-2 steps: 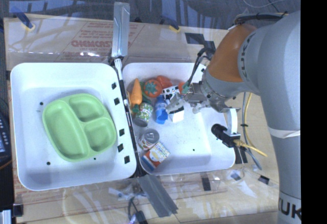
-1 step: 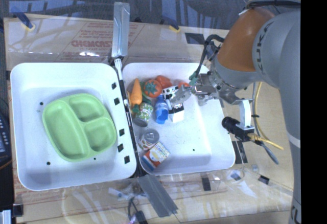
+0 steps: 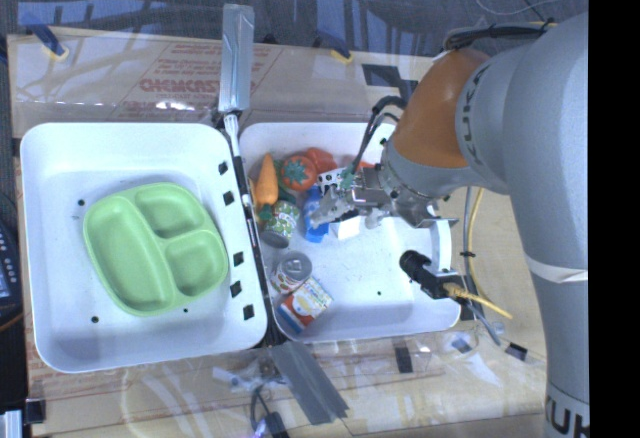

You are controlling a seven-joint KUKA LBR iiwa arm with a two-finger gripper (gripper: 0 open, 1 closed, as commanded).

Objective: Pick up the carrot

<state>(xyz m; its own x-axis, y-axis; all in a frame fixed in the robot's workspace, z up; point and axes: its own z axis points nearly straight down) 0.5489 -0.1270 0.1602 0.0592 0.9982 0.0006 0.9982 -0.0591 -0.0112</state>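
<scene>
The orange carrot (image 3: 265, 181) lies in the right bin (image 3: 400, 311), against its left wall near the far corner, pointing away from me. My gripper (image 3: 340, 200) hangs low over the middle of that bin, to the right of the carrot and apart from it, with a red tomato-like toy (image 3: 298, 171) between them. A blue object (image 3: 317, 217) sits just under and left of the gripper.
A green-and-white item (image 3: 281, 219), a small can (image 3: 292, 271) and a colourful packet (image 3: 305, 303) lie along the right bin's left side. A green divided plate (image 3: 155, 246) rests in the left bin (image 3: 60, 156). The arm's bulk covers the right bin's far right.
</scene>
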